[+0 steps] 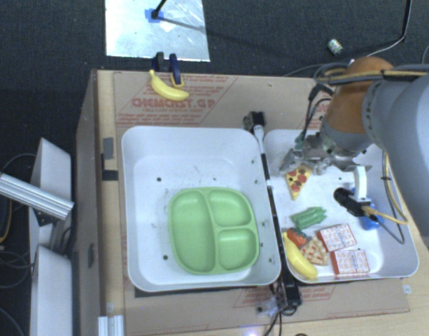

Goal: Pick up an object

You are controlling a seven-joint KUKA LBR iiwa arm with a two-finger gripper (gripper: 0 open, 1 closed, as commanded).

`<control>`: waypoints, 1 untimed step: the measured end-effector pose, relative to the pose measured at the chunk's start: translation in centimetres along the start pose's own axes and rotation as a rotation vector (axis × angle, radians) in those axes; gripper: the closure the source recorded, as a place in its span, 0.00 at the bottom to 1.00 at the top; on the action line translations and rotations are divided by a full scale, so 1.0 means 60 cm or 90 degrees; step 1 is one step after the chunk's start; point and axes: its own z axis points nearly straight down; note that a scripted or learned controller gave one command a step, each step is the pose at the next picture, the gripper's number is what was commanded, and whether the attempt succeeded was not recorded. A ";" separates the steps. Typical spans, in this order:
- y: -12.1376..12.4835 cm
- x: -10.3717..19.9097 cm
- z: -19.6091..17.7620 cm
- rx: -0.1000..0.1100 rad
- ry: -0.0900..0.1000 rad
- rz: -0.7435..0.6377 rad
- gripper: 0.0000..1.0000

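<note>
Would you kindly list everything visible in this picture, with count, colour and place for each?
bins: 2, white, side by side on the bench
divided plate: 1, green, left bin
pizza slice: 1, yellow and red, right bin, just below the gripper
green vegetable: 1, green, right bin centre
red packets: 2, red and white, right bin front
banana: 1, yellow, right bin front corner
second banana: 1, yellow, on the bench behind the bins
arm: 1, grey with orange band, from the right
gripper: 1, dark, over the right bin

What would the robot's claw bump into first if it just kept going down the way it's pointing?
Most likely the pizza slice. The gripper points down into the right bin, and the slice lies just below its tip. From this slanted view, depth is hard to judge, so it might meet the bin floor beside the slice instead.
</note>
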 end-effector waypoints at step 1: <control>0.038 -0.004 -0.001 -0.001 0.000 -0.001 0.00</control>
